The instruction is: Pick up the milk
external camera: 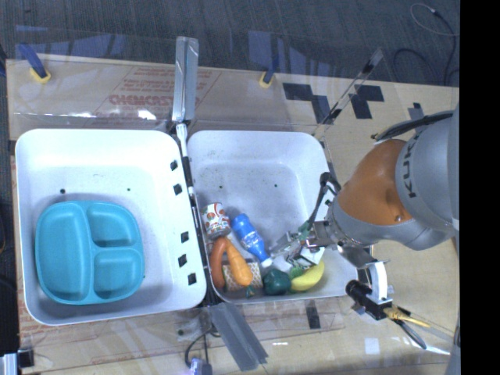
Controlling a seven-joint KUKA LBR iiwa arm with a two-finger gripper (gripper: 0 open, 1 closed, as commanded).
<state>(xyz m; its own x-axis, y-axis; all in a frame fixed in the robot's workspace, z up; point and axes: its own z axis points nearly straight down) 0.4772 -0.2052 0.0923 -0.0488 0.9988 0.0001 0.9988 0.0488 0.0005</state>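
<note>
I am seeing a turquoise plastic sectioned tray (88, 251) in the left white bin (47, 151). In the right white bin (258, 151), a blue-and-white bottle (249, 237), orange carrot (219, 262), yellow banana (309, 278) and dark green vegetable (276, 282) are showing.

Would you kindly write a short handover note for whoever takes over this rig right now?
Tool: low in the right white bin, above the yellow banana; finger state unclear.
Milk: probably the small blue-and-white bottle, lying tilted beside the red-and-white can and the orange carrot; not held.
Left white bin: light-blue divided tray.
Done: nothing lifted.
Left: grasp the bottle and raise it.
</note>
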